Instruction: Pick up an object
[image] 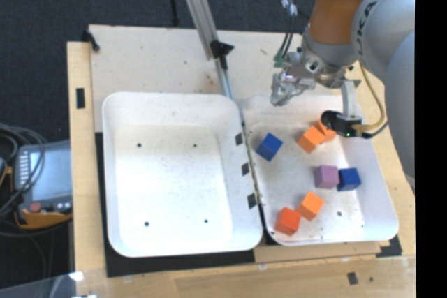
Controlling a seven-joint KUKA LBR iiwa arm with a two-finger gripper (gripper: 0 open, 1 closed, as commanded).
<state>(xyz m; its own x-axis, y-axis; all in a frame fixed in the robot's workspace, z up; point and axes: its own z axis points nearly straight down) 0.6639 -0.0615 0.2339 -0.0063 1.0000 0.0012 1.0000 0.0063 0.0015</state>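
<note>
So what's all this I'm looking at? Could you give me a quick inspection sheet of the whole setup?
Surface: wooden bench bearing left bin and right bin.
Job's things: in the right bin, blue cube, orange block, purple cube touching dark blue cube, small orange cube, red-orange cube.
Clutter: nothing seen.
Grippers: gripper above the right bin's far edge, holding nothing.
Cables: wires beside the wrist; cords at far left.
Surroundings: metal pole, handheld screen unit, dark carpet.

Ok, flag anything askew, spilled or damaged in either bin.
Nothing stands out. All six blocks, among them the blue block and the purple block, lie inside the right bin, none spilled. The gripper hangs over its far edge.
</note>
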